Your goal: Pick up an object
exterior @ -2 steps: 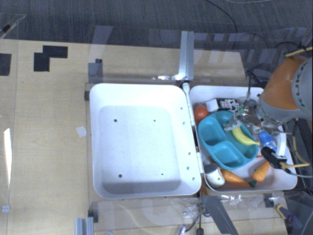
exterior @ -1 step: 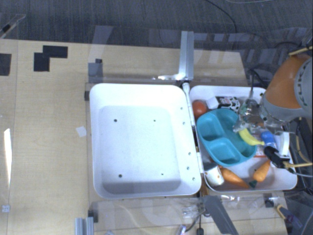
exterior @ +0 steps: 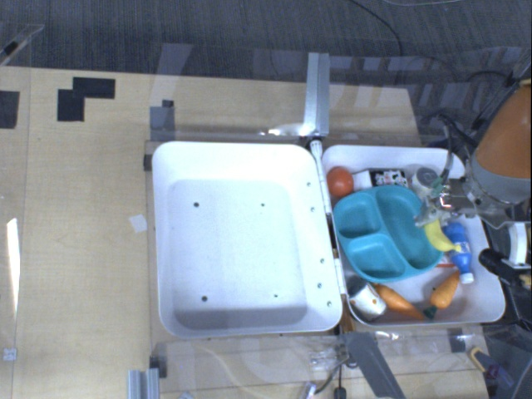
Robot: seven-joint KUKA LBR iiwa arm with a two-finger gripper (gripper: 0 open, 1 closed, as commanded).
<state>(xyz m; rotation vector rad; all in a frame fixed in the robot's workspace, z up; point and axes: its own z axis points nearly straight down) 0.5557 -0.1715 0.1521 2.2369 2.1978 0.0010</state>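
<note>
The arm [exterior: 507,152] is seen reaching in over the right bin [exterior: 486,310], well apart from the left bin [exterior: 241,239], and the gripper [exterior: 439,196] is lowered at the far right edge of a blue divided tray [exterior: 384,233]; whether it is open or closed cannot be told, and nothing is seen held. The tray spreads to the gripper's left and toward the near side, tilted on the clutter, with its long axis running diagonally from far left to near right. Just below the gripper lies a yellow banana-like piece [exterior: 437,236], curved and pointing toward the near right, with a blue and white bottle [exterior: 459,252] touching it. Two toy carrots [exterior: 397,300] lie nearer the front wall, and a red ball [exterior: 339,180] sits far to the left. A likely failure is judged to be a close on the tray's rim, which would tip it or slip free, since the objects are crowded together
</note>
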